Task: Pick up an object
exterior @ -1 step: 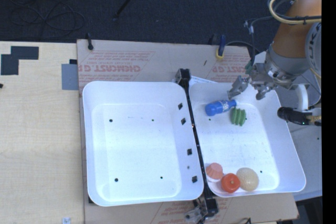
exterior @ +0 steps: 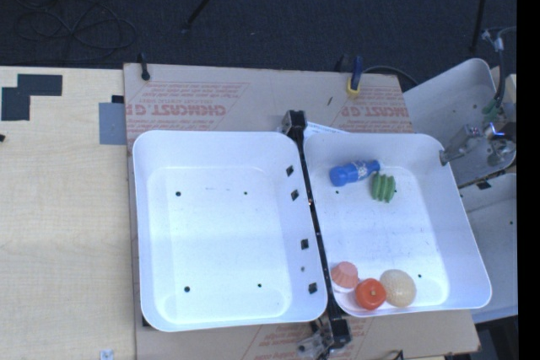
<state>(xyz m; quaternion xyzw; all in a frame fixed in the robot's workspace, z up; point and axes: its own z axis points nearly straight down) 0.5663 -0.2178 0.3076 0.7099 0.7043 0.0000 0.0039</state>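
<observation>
Two white bins sit side by side on the surface. The left bin [exterior: 160,156] lies at nine o'clock, the right bin [exterior: 439,223] at three. In the right bin, a blue bottle [exterior: 353,172] lies on its side toward twelve o'clock, with a green ribbed piece [exterior: 384,187] just beside it. At six o'clock cluster a pink disc [exterior: 344,274], a red-orange ball [exterior: 369,293] and a cream ball [exterior: 398,287], close together. Part of the arm [exterior: 485,139] shows at three o'clock, beyond the bin's rim; whether the jaws are open or closed cannot be told.
</observation>
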